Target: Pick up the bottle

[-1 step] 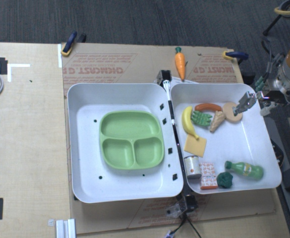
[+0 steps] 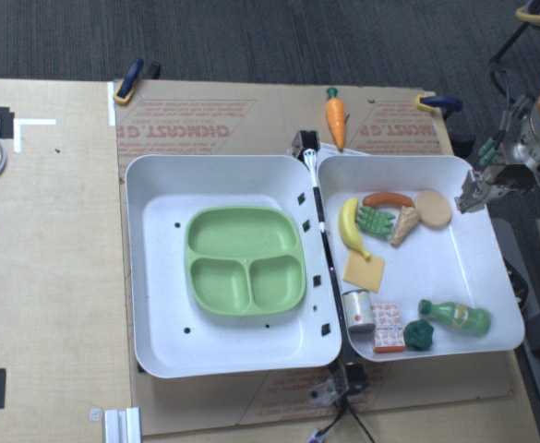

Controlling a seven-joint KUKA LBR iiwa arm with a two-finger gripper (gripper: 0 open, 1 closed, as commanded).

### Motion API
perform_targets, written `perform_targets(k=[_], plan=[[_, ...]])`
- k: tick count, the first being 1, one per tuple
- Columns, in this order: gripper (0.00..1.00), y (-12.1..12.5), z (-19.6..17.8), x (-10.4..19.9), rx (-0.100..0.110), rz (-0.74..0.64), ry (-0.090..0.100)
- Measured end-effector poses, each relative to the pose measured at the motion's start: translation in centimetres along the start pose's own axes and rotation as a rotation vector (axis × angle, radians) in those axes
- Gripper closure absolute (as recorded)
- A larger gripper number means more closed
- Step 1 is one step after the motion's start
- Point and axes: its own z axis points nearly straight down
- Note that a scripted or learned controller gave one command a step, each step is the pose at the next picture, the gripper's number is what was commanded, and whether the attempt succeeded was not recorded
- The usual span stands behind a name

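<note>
Bottle (image 2: 456, 316) lies on its side near the right bin's (image 2: 473, 257) front edge, just right of a green lump (image 2: 419, 334) — looks light, rigid, slick plastic, likely to roll, so grip across the mid-body. Tool (image 2: 473, 195) hovers at the bin's right rim, well apart — grip state can't be made out.

A robotics lab: clamped cardboard sheet (image 2: 279, 123) on a bench (image 2: 48, 275), two white bins (image 2: 150, 340), grey carpet (image 2: 205, 17)

Pale green divided tray (image 2: 246, 273) in left white bin (image 2: 150, 275). Beside the tray, in right white bin (image 2: 473, 266): yellow banana (image 2: 348, 227), yellow cheese slice (image 2: 364, 270), green bottle (image 2: 454, 316) with yellow label, dark green broccoli (image 2: 419, 334). Beyond the tray: orange carrot (image 2: 335, 118), green-topped.
</note>
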Motion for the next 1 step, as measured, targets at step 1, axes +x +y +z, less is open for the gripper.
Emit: perform_targets(k=[1], plan=[[1.0,-6.41,2.81,7.35,0.002,0.119,0.001]])
